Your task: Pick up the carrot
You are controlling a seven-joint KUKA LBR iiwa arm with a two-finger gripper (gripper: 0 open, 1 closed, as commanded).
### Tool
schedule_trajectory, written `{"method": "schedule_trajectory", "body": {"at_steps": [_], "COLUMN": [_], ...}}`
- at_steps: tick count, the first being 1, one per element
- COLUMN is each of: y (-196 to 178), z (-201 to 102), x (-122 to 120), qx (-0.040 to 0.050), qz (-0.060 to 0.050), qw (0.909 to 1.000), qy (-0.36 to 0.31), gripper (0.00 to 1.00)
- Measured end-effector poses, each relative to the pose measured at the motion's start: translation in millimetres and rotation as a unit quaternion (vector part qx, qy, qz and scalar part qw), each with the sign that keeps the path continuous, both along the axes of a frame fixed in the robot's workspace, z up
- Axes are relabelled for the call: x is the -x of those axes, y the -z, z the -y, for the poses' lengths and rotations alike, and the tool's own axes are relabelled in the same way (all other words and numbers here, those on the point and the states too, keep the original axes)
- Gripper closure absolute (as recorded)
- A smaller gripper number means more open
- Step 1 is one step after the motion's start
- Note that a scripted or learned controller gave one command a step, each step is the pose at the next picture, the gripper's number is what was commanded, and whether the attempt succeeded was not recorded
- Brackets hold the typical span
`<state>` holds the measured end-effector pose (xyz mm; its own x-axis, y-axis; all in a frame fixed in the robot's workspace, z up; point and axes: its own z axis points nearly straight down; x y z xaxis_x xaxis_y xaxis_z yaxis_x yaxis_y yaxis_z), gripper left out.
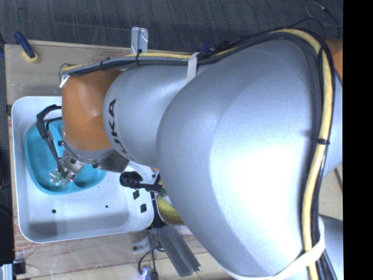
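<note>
I cannot tell if the gripper [60, 178] is open. A carrot is probably hard and light; grab its middle

Carrot [155, 170]: a small orange sliver is seen at the arm's lower edge, near the wall between the bins; the remainder is hidden, pose undeterminable.

The scene is taken by one camera fixed above the bench [41, 69], looking down at a slant. The arm [245, 144] is seen from close by, reaching in from the right, and most of the frame is covered by it. A bin [26, 223] is framed at lower left, with the gripper [61, 177] over it. Dark floor [175, 7] is caught along the top edge, beyond the bench.
</note>
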<state>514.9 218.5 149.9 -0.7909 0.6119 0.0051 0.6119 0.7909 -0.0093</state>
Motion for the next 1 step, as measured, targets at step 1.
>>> {"method": "schedule_trajectory", "body": {"at_steps": [1], "y": [-81.0], "z": [10.5], "x": [23.7], "qx": [-0.0003], "qz": [0.004], "qw": [0.9858], "qy": [0.168], "gripper": [1.0]}}
